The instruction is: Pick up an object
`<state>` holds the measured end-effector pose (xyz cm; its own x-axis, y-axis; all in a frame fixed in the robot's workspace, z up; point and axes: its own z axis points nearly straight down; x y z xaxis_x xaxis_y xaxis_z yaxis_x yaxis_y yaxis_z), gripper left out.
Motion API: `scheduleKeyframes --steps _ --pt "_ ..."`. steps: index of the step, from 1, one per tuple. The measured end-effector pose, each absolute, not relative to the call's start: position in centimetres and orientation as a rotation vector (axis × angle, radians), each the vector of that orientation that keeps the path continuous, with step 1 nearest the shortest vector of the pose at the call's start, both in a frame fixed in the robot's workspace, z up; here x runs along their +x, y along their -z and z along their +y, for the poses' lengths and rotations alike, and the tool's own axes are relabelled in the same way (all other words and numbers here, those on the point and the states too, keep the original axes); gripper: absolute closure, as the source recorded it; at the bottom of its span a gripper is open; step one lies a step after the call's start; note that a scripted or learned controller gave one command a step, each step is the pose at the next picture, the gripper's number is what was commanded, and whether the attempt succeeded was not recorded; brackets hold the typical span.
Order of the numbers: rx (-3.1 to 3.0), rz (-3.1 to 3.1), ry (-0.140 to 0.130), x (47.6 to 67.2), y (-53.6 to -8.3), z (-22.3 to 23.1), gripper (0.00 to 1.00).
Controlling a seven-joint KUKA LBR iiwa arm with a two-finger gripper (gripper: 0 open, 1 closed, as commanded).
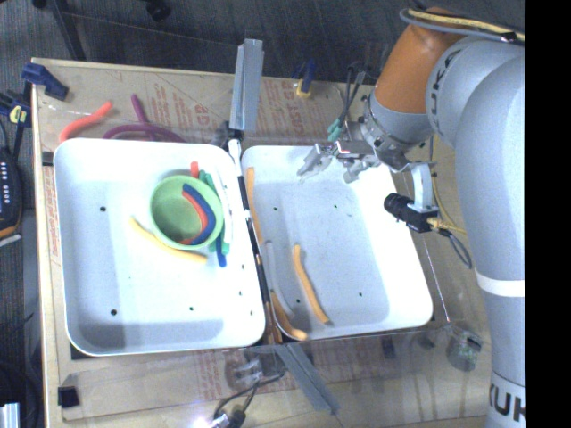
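Camera view gives us the grey arm (473,150) reaching in from the right, then the two white bins side by side. Our left bin (116,310) holds a green bowl (186,212) with red and blue curved strips in it and a yellow strip beneath. Our right bin (357,239) holds slim orange sticks, one (309,283) lying near its front. Smallest, the gripper (332,160) hangs over the right bin's far edge, fingers spread with nothing between them. We judge this the approach step: next we must travel toward the front, line up across the stick and descend.
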<state>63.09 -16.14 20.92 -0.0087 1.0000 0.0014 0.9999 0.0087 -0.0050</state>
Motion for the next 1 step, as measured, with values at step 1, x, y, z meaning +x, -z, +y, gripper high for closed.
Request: scheduleKeyframes --steps 1 --pt "-2.175 -2.26 -0.007 57.12 -15.69 -11.56 0.0"
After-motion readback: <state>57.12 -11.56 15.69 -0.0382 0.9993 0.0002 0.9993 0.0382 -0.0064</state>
